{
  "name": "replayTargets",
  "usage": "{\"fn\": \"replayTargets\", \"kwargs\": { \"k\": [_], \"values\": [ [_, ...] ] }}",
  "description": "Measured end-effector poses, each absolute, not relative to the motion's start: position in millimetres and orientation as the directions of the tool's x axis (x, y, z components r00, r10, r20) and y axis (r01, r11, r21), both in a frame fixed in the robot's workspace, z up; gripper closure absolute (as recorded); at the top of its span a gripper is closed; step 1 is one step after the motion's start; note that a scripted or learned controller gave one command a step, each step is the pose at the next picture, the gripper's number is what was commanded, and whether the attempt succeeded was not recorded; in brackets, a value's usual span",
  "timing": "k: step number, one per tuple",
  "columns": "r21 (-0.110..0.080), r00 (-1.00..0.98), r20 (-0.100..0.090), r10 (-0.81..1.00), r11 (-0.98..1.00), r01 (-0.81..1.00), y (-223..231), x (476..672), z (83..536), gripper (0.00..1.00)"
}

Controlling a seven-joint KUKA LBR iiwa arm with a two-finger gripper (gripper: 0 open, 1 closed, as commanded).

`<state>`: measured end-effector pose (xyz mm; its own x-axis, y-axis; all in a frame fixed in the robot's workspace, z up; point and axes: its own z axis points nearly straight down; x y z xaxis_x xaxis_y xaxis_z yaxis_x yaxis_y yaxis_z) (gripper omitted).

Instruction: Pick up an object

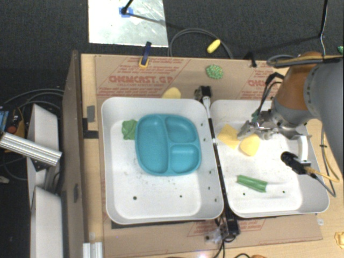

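Observation:
In the right bin (290, 200) lie a yellow wedge-shaped piece (228, 134), a rounder yellow piece (249, 145) and a green pod-like object (251, 183). My gripper (259, 127) hangs low over the upper part of that bin, just above and right of the rounder yellow piece and right of the wedge. Nothing shows between its fingers from this angle, and I cannot make out how they stand. The left bin (118, 198) holds a blue divided plate (166, 144) with a small green piece (129, 128) at its left edge.
A black divider bar (215, 155) runs between the two bins. On the cardboard behind the bins lie a yellow object (172, 93), a green round object (214, 71), a yellow capsule (214, 46) and a blue-and-yellow clip (145, 55). The grey arm (322, 95) fills the upper right.

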<state>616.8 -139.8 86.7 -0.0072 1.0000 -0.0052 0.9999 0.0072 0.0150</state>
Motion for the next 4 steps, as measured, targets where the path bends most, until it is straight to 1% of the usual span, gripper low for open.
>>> {"fn": "replayTargets", "kwargs": {
  "k": [1,2,3,4],
  "values": [
    [0.0,-0.006,0.0,1.0,0.006,1.0,-117.7,602.9,84.2,0.0],
    [0.002,-0.008,-0.001,1.0,0.008,1.0,-118.9,603.6,95.3,1.0],
    [-0.002,0.001,0.0,1.0,-0.001,1.0,-129.0,562.1,83.5,1.0],
    [0.001,-0.002,0.0,1.0,0.002,1.0,-128.1,564.2,84.3,0.0]
  ]
}}
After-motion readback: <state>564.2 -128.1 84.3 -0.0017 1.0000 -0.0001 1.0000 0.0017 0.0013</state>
